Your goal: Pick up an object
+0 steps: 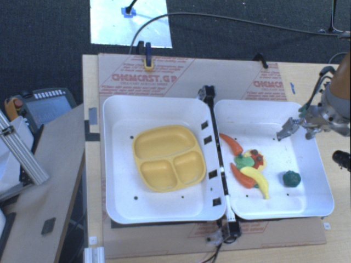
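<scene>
The grey arm, cut off at the frame's right edge, hangs its two-finger gripper (299,129) over the right white bin's (258,113) far right side, fingers spread and holding nothing. Below it lies a small dark-green lump (291,178); a heap of red, yellow and green toy vegetables (248,166) sits to its lower left, individual pieces hard to separate.

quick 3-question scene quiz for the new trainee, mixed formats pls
1. True or false: the yellow divided tray sits in the right bin.
2. How many compartments does the tray have?
3. Which object lies nearest the gripper? A) the banana B) the green ball C) the red pepper

Key: 1. False, it sits in the left bin. 2. Three. 3. B.
</scene>
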{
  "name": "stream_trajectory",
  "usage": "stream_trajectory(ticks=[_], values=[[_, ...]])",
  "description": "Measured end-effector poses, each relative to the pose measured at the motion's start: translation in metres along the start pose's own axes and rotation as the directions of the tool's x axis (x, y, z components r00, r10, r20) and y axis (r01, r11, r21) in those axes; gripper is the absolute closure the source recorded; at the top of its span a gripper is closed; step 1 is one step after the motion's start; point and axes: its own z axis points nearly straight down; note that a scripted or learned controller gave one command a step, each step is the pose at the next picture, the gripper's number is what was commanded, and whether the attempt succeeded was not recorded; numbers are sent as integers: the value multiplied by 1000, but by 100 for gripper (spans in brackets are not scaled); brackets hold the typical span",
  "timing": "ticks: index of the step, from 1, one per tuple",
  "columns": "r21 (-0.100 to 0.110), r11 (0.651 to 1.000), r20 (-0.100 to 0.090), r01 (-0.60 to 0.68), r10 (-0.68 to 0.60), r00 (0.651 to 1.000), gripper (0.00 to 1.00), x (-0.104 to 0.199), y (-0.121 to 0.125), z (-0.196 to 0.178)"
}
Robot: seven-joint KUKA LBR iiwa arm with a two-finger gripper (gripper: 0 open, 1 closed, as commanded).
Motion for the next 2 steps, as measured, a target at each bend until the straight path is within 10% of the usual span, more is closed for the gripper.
stream_trajectory(ticks=[2], values=[[-10,1000,2,1,-1,1000,0,3,-6,41]])
